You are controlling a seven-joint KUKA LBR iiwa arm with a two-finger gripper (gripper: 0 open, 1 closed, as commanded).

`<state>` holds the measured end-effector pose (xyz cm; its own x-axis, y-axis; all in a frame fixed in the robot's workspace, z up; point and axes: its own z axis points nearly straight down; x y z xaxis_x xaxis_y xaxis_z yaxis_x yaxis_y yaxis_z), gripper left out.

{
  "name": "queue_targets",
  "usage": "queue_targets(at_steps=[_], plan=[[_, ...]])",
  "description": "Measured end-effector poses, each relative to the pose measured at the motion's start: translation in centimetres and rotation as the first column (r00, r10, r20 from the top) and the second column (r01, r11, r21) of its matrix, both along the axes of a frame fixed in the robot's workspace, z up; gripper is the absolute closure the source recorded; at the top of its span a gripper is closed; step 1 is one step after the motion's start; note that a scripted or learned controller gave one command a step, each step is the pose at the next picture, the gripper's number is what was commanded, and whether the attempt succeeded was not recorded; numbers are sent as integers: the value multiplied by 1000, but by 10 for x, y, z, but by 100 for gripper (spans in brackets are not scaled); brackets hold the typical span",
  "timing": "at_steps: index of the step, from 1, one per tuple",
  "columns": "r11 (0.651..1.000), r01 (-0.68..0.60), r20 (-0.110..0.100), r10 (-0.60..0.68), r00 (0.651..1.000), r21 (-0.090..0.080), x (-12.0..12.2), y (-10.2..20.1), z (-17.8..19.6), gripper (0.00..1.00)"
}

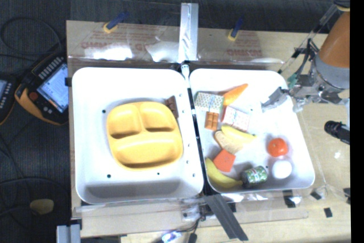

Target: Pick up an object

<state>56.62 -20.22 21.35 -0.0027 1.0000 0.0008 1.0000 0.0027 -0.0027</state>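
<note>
The right bin [296,139] holds several small items. An orange carrot [235,91] lies near its back, beside a patterned white box [208,101] and a second white box [235,117]. A banana [238,138], an orange cube [224,160] and a second banana [219,175] sit toward the front. A red tomato [277,147], a white ball [281,168] and a green can [255,175] lie at the front right. My gripper [274,97] hangs over the bin's back right corner, above bare floor, right of the carrot. Nothing shows in it.
The left bin [85,122] holds a yellow divided tray [144,133], with a small brown item [171,104] at its back right corner. A grey metal divider post [188,31] stands behind the bins. A handheld pendant [48,88] lies left of the bench.
</note>
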Motion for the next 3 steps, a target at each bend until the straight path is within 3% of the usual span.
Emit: queue_targets(at_steps=[1, 2, 3], plan=[[999, 51, -1, -51, 999, -1, -30, -1, -75, 0], [999, 50, -3, -50, 999, 1, -29, -1, -67, 100], [999, 50, -3, -50, 999, 1, -29, -1, -67, 0]])
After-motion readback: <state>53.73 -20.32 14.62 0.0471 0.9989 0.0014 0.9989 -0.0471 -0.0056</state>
